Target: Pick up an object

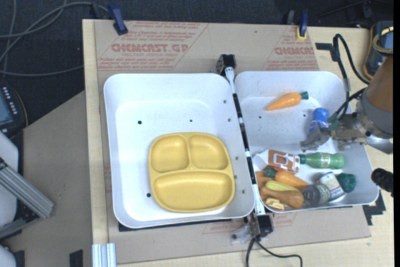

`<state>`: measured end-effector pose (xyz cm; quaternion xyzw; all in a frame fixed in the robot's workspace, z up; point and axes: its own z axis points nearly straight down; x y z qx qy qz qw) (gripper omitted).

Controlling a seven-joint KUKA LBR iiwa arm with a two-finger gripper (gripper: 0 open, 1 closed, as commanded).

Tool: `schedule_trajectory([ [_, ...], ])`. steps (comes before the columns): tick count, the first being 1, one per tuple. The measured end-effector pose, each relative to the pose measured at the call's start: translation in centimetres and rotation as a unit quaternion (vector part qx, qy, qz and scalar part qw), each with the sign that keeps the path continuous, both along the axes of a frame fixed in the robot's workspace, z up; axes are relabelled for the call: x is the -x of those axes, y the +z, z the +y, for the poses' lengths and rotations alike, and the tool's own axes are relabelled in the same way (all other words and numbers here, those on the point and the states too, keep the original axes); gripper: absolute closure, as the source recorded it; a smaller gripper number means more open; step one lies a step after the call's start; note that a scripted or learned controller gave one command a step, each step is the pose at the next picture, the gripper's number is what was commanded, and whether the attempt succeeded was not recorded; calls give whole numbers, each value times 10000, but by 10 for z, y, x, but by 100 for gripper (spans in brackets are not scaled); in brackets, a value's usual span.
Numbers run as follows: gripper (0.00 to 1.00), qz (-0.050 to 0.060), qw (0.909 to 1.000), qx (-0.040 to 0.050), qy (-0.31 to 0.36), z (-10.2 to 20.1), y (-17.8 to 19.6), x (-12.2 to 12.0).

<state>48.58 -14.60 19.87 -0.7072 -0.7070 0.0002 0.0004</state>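
Note:
The right bin [256,92] holds an orange carrot [286,100] with a green top near its far side. A small blue object [320,114] lies right of the middle. A green bottle [322,161] rests on its side below it. My gripper [314,134] reaches in from the right and hangs low between the blue object and the green bottle, close to both. Nothing is visibly held in it. At the bin's near edge, toy foods [282,187] are piled together with a small can [331,187] and a dark green piece [347,182].
In the left bin [125,103] lies a yellow divided plate [190,172]. A white and orange card [284,159] sits left of the green bottle. A black clip [226,62] joins the bins at the far side. The arm [381,103] covers the right bin's right edge.

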Motion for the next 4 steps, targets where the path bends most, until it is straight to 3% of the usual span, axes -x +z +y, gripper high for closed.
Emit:
schedule_trajectory([
  [1,0,3,10000,-3,5,47,-103,-36],
  [2,0,-12,10000,-11,-1,41,-114,-24],
  [3,100,-29,10000,-3,2,41,-103,-25],
  [4,100,-58,10000,-9,47,105,-9,-43],
])
